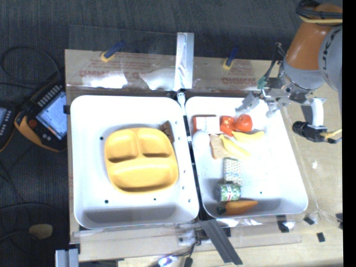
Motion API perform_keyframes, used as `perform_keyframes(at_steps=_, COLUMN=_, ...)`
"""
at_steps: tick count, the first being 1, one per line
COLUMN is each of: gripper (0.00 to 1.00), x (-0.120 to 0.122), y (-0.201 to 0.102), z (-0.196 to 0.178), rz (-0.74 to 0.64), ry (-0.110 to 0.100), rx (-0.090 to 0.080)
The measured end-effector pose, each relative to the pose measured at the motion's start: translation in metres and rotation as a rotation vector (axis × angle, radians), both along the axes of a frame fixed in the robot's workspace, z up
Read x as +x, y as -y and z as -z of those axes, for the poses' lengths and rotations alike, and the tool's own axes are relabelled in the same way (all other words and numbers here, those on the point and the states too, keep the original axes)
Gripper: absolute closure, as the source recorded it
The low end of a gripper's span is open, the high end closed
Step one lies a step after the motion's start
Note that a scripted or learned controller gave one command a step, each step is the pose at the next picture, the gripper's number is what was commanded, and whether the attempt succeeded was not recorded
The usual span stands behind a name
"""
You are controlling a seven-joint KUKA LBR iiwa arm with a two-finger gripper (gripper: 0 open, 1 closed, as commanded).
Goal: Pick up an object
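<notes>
Red tomato (243,122) sits at twelve o'clock in the right bin (289,166), touching a banana (245,139). The gripper (257,100) hangs open above; it may nudge both aside.

Arm (320,43) cut off at right edge
</notes>
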State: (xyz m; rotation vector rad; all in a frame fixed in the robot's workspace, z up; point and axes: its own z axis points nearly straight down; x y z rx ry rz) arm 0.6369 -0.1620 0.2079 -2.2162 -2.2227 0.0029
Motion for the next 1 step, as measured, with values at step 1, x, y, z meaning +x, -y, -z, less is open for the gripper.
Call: perform_keyframes(at_steps=1, gripper=0.0, x=0.0341, y=0.029, z=0.1022, rz=-0.058, ry=0.021, rx=-0.006)
